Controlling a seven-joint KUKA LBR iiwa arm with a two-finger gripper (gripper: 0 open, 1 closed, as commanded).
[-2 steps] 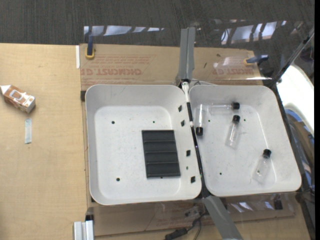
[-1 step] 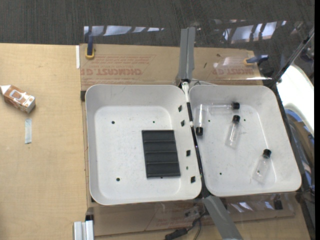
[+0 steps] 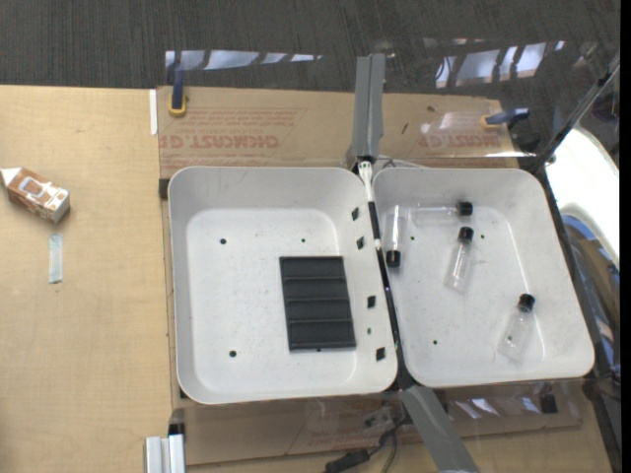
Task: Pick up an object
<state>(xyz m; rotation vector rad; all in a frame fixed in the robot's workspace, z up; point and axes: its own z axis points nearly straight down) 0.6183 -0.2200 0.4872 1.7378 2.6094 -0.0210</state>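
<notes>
So from where I'm standing, nothing has been picked up yet; the whole job is still ahead.

Starting at the left edge of the tabletop (image 3: 89,363), there's a small orange-and-white carton (image 3: 37,195) lying on the bare wood, with a little pale strip (image 3: 55,260) just below it. Neither is in a bin, so I doubt they count.

Next over, the left bin (image 3: 197,382) has one flat black ribbed block (image 3: 317,303) lying near its middle, a bit toward the inner wall. It looks low and wide, with ridges across it, so probably awkward to pinch from the top.

The right bin (image 3: 562,363) is where the likelier targets are: four clear little vials with black caps, all lying on their sides. One vial (image 3: 391,235) sits right against the bin's left wall, another (image 3: 439,211) near the far edge, a third (image 3: 459,256) around the middle, and the last one (image 3: 517,325) toward the near right corner, well apart from the rest. They're see-through and round, so I'd guess they roll or slip easily.

As for the claw, I can't tell whether it's released or clenched. Everything's left to do: reach in, grab, lift.
</notes>
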